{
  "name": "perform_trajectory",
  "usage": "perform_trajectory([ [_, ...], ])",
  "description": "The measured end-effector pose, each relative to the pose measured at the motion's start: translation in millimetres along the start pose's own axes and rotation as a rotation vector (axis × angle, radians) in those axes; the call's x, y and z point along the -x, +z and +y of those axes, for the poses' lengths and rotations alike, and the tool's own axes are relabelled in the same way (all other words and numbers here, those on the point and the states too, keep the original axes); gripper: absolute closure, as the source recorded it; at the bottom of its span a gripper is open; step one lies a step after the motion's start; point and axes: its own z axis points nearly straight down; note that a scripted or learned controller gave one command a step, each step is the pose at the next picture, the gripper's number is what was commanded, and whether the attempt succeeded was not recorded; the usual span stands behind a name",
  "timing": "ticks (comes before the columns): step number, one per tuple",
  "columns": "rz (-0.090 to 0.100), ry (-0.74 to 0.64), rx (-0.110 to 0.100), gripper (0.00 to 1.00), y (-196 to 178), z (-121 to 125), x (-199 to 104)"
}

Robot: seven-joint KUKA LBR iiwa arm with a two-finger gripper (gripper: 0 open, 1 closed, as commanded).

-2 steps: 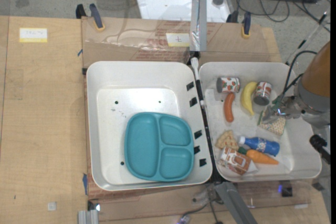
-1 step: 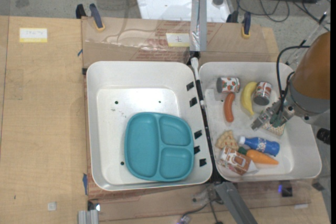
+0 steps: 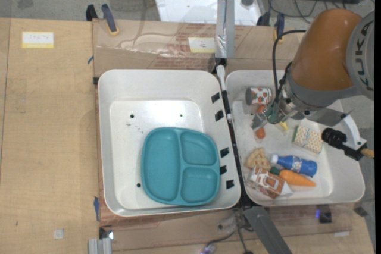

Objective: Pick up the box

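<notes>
The box (image 3: pixel 266 182) is a small red-brown carton with a white label, lying flat in the near left corner of the right bin (image 3: pixel 351 187). My gripper (image 3: pixel 269 116) hangs low over the left middle of that bin, under the grey and orange wrist. It is well behind the box and apart from it. A small orange piece (image 3: pixel 260 132) lies just below the gripper's tip. The arm's bulk hides the bin's far right part.
Around the box lie a tan biscuit-like piece (image 3: pixel 257 157), a blue bottle (image 3: pixel 295 163) and an orange carrot (image 3: pixel 296 178). A cream patterned block (image 3: pixel 308 137) and a printed cup (image 3: pixel 259 95) lie farther back. The left bin (image 3: pixel 113 128) holds a teal divided plate (image 3: pixel 180 166).
</notes>
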Motion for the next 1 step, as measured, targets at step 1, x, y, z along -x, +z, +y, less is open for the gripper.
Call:
perform_trajectory([
  [1, -0.001, 0.119, 0.001, 1.00, -59.7, -15.1, -1.7],
])
